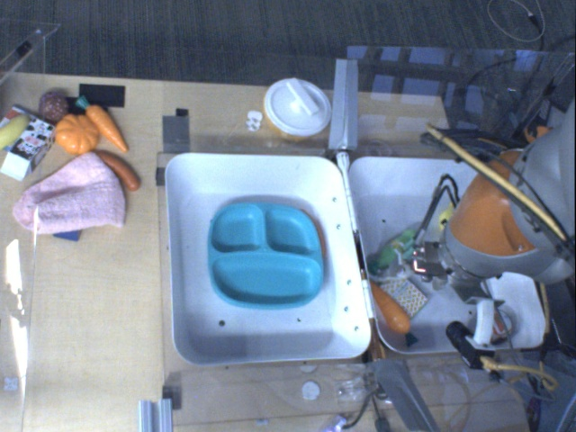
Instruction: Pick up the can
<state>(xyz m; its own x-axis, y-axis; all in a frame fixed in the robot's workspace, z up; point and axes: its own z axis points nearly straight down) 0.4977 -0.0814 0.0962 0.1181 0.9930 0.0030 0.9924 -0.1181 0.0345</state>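
Observation:
My gripper [421, 266] is low in the right bin [387, 183], at its left side, under the orange band of the arm [490, 219]. A green item [391, 250] lies just left of it. A grey checkered piece [412, 297] and an orange carrot-like toy [393, 310] lie just in front of it, near the bin's front left corner. A small red and white patch shows at the gripper's tip; I cannot tell whether it is the can. The arm hides the bin floor beneath it.
The left bin [189, 241] holds a blue divided plate [265, 252]. A white round lid [298, 106] sits behind the bins. On the bench at far left lie a pink cloth [72, 198], toy carrots [110, 127] and a small pumpkin [75, 134].

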